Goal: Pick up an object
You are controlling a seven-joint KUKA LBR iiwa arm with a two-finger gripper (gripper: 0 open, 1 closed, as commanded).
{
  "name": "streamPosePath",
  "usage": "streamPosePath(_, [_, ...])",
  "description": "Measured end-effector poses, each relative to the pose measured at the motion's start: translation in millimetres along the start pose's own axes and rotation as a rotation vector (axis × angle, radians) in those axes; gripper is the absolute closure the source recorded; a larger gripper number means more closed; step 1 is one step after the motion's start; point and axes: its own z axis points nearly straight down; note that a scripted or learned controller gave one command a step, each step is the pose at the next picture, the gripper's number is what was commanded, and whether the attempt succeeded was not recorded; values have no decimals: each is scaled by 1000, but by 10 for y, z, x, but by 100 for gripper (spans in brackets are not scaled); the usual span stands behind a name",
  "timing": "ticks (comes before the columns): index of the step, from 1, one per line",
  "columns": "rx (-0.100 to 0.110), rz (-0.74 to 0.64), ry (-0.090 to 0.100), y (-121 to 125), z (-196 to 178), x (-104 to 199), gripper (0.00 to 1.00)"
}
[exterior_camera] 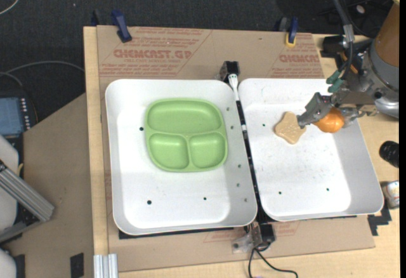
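Tan bread-shaped foam toy (288,128) lying in right white bin (317,197), touching grey pincer (309,117); finger spread impossible to tell. Orange round toy (330,123) just behind, probably crowding approach.

Even overhead light, bright white bins (127,162) slightly washed out, soft faint shadows, mild overall softness

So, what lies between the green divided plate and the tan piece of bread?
In the camera view, the adjoining rims of the two bins lie between the green divided plate and the tan bread piece; otherwise just bare white bin floor.
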Motion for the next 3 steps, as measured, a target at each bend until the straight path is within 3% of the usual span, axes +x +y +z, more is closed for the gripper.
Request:
streamPosePath(1, [0, -2, 0, 292, 316, 20, 100])
streamPosePath(2, [-2, -7, 1, 170, 263, 473, 100])
streamPosePath(3, [-11, -9, 2, 3, -293, 933, 100])
